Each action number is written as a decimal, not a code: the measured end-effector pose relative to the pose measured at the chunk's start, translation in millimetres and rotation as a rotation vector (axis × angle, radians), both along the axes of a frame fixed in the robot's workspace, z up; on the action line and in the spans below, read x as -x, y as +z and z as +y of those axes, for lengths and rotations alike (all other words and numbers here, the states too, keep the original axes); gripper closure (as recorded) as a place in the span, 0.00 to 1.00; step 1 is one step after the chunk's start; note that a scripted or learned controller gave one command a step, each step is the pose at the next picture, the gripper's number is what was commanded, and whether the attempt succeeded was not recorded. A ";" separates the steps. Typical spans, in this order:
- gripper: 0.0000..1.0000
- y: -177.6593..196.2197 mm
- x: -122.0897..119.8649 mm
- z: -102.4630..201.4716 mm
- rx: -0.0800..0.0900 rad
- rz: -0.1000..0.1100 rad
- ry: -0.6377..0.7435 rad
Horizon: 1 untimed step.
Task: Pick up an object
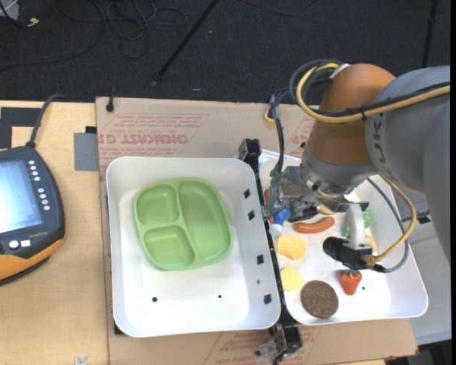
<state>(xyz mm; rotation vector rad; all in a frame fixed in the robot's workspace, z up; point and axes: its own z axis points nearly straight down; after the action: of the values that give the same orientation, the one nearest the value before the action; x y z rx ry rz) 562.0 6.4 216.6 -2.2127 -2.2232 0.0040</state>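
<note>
In the camera view, the grey arm with an orange band (357, 105) reaches in from the right and bends down over the far left part of the shallow white right-hand bin (399, 295). Its gripper (290, 196) hangs low there, close to the black divider strip (261, 226) between the two bins. The wrist hides it from above, so I cannot tell whether it is apart, together or clamped on anything.

The things to pick all lie in the right-hand bin. A red-orange sausage-shaped piece (315, 224) lies just beside the gripper, on its near right. A small blue and white item (278, 219) sits against the divider, just below the gripper. Nearer the camera lie a ridged yellow corn-like piece (291, 247) and a smooth yellow lump (290, 280). A round dark brown disc (319, 298) lies just beside that lump, and a small red piece with a green top (351, 281) is near the disc.

The shallow white left-hand bin (182, 299) holds a light green plastic plate with three compartments (184, 223), lying flat. Both bins rest on a brown cardboard sheet (159, 131). A black and orange handheld screen unit (15, 204) lies well apart, at the left.
</note>
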 end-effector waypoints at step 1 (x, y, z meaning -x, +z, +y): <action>1.00 13.6 -22.0 50.6 0.000 -0.002 0.000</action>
<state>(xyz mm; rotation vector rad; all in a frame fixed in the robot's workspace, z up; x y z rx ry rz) 584.0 57.0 230.2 -2.2145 -2.2242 0.0018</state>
